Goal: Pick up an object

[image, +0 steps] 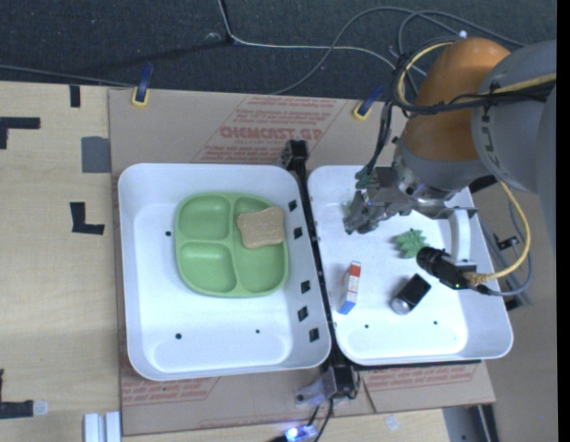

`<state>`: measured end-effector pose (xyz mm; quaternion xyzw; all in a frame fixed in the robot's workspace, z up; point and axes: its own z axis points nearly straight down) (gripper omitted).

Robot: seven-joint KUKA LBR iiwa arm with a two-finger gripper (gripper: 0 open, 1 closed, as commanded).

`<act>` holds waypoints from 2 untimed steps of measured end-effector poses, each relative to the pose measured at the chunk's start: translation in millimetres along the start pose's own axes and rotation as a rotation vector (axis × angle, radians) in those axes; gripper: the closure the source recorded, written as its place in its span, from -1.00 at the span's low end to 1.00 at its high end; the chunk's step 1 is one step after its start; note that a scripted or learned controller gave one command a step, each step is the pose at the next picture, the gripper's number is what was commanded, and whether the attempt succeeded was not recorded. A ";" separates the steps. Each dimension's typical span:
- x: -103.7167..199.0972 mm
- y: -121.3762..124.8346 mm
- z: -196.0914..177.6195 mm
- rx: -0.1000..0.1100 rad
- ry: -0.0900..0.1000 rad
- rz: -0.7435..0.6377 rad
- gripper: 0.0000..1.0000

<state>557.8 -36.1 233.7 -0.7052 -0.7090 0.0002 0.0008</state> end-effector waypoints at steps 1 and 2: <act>52.3 13.6 12.2 0.001 -0.001 0.000 1.00; 104.2 33.2 22.8 0.000 -0.001 -0.001 1.00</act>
